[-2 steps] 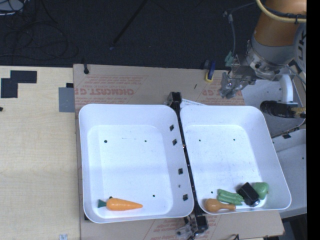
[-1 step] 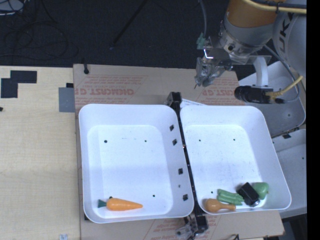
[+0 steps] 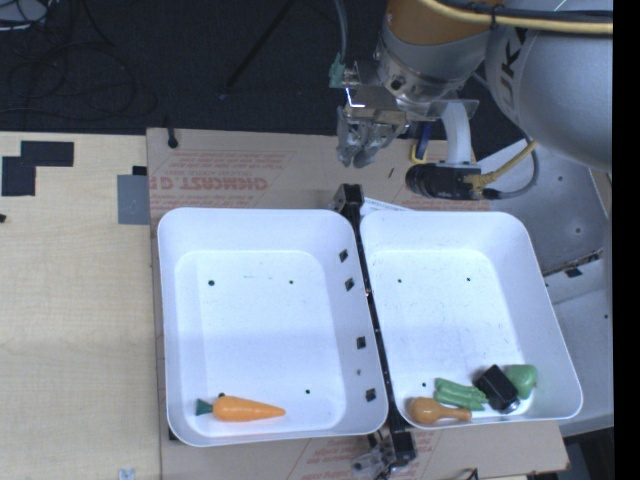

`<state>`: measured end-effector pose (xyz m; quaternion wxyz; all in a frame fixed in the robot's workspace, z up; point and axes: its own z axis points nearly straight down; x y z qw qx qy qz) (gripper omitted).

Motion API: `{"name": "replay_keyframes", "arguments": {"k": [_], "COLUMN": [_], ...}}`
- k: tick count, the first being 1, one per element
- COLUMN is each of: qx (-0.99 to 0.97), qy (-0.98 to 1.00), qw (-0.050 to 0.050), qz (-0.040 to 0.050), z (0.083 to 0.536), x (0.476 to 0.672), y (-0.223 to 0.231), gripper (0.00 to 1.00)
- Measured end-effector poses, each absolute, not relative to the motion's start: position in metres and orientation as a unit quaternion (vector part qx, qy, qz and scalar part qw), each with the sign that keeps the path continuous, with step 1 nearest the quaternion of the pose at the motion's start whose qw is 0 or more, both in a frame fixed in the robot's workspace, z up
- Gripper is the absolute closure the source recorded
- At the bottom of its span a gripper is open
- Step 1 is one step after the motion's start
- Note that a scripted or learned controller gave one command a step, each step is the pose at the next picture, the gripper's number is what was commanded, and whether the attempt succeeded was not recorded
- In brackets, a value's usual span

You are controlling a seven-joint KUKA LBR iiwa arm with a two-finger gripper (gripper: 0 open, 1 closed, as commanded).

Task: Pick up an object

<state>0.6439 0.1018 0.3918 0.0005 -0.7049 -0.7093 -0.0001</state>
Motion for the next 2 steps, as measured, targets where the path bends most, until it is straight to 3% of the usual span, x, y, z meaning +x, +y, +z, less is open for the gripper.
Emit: {"name": "replay_keyframes", "arguments": {"k": [1, 2], "qx": [-0.706, -0.708], "qy": [-0.709, -0.706], "qw": [0.000, 0.002], "qz": [-0.0009, 0.0040], "z": [0.439, 0.400], "x": [0.644, 0.616], "y": [0.143, 0.095], "gripper": [1.00, 1.00]}}
